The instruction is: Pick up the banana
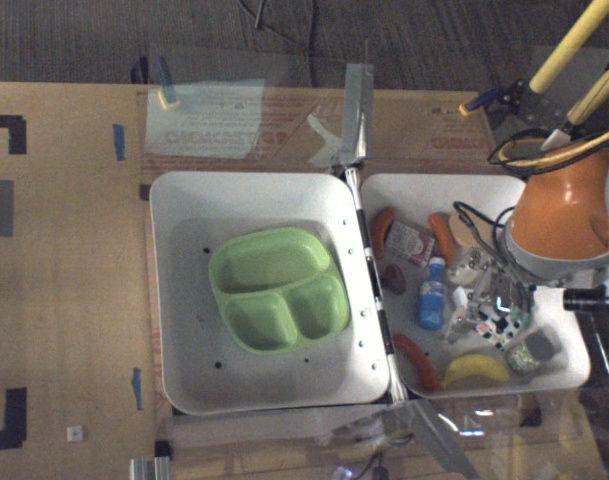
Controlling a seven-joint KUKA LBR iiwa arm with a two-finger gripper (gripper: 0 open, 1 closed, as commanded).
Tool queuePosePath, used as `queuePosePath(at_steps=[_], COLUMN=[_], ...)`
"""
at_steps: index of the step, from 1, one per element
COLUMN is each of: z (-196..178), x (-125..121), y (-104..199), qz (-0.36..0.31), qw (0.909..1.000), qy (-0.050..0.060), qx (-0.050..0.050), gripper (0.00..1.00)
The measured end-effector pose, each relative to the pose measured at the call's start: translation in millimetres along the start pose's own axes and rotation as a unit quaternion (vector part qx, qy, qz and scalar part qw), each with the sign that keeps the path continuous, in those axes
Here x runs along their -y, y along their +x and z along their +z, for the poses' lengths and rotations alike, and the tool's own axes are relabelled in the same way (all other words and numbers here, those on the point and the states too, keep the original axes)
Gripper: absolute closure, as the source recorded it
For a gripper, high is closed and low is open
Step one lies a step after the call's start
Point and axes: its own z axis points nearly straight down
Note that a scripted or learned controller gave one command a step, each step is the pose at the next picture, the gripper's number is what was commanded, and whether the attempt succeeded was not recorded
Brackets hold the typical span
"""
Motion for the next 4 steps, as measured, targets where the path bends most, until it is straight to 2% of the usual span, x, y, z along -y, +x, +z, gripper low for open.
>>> queuePosePath(at_steps=[1,2,3,4], z=[0.5,-12.9,-24.7,-75.2], x=[-38.1,-37.5,-37.1,-22.4], y=[-51.5,-54.6,-57.0,-15.0], qz=[-0.117,-0.114,-0.111,0.16], qw=[0.9932,0.9935,0.9937,0.9871], qy=[0.0,-0.002,-0.003,0.001], qx=[0.001,0.006,0.011,-0.001], gripper=[0.0,1.0,1.0,1.0])
